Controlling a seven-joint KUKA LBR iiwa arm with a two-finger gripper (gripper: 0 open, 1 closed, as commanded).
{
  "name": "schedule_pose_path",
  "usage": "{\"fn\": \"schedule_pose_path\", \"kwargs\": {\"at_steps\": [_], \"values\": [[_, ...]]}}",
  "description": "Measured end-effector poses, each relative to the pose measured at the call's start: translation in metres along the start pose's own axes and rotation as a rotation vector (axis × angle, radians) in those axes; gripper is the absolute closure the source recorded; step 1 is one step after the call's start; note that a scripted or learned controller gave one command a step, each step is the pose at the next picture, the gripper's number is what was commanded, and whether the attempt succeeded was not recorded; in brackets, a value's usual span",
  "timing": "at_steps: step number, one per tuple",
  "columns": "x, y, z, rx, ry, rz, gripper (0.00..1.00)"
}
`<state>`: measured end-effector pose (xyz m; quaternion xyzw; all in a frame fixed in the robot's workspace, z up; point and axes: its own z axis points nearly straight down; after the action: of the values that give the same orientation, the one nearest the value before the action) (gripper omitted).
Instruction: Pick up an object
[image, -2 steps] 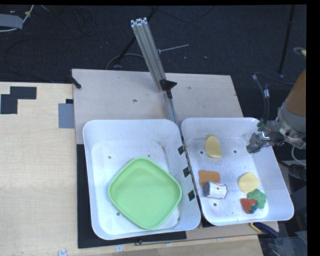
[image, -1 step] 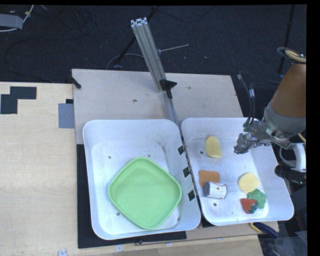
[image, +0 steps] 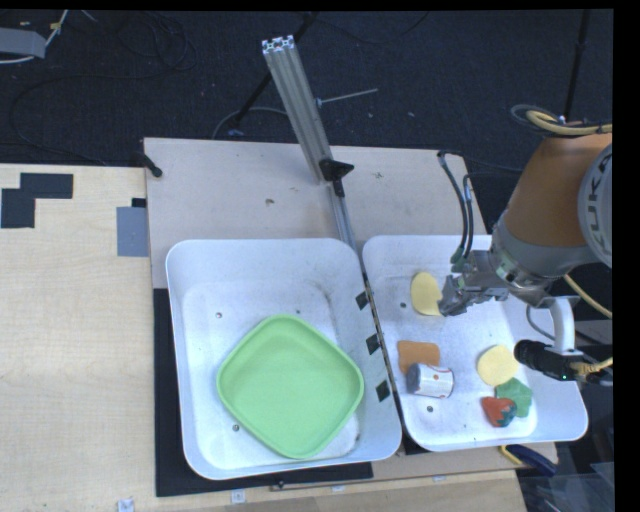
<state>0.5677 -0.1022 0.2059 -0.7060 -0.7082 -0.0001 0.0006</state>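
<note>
A: Objects for picking sit in the right bin (image: 560, 425). I count 5: a pale yellow piece (image: 425, 293) at the far left of that bin, an orange block (image: 418, 353) nearer, a small white can (image: 431, 381) just beside the orange block on its near side, a yellow disc (image: 496, 364) to the right, and a red and green item (image: 508, 402) touching the disc's near edge.

B: And the claw (image: 455, 300)?

A: It is low over the right bin, just right of the pale yellow piece and seemingly touching its edge. Whether its jaws are apart or closed, I cannot tell; they read as 1 dark mass from this slanted angle. Nothing is visibly lifted.

B: The arm itself?

A: The grey arm with its orange band (image: 560, 190) comes in from the right, above the far right part of that bin.

B: What about the left bin (image: 190, 300)?

A: It carries 1 light green square plate (image: 290, 385), lying flat toward the near right side. Both bins rest side by side on the table (image: 240, 190), well apart from the wooden surface (image: 70, 330) at left.
</note>
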Motion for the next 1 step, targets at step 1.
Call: {"fn": "schedule_pose_path", "kwargs": {"at_steps": [1], "values": [[0.05, 0.0026, -0.0076, -0.001, 0.0, 0.0, 1.0]]}}
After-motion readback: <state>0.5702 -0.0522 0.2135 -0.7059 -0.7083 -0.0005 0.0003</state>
